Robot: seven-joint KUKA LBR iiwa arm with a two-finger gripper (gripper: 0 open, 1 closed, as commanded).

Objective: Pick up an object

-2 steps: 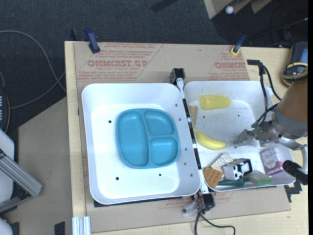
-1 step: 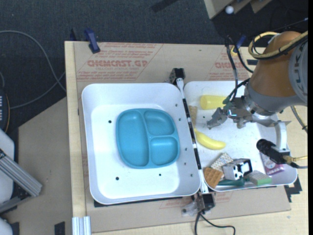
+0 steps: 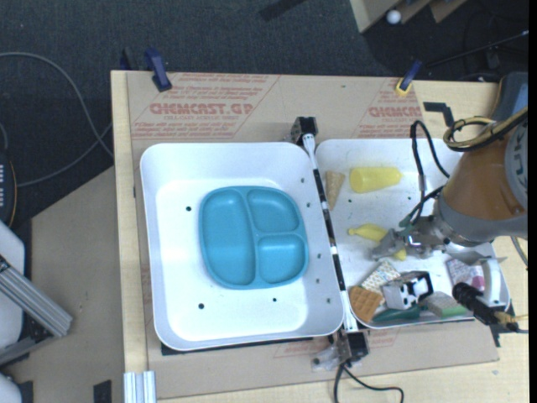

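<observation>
The right bin [image 3: 336, 154] holds several small items. A yellow lump [image 3: 375, 178] lies near its far side, with a tan cone [image 3: 334, 188] to the left of it. A smaller yellow piece [image 3: 366, 232] lies mid-bin. My gripper [image 3: 397, 243] hangs low over the middle of this bin, just right of the small yellow piece and above a checkered cracker [image 3: 383, 273]. A brown round biscuit [image 3: 364, 301], a black-and-white item [image 3: 412, 290] and a green item [image 3: 413, 313] crowd the near edge. I see nothing clearly held.
The left bin [image 3: 168, 225] carries a blue divided plate [image 3: 252, 235]. A pink-and-white packet [image 3: 468, 274] lies at the right bin's right side, under the arm [image 3: 482, 187]. Black cables loop above the wrist. Clamps sit on the bench's far edge.
</observation>
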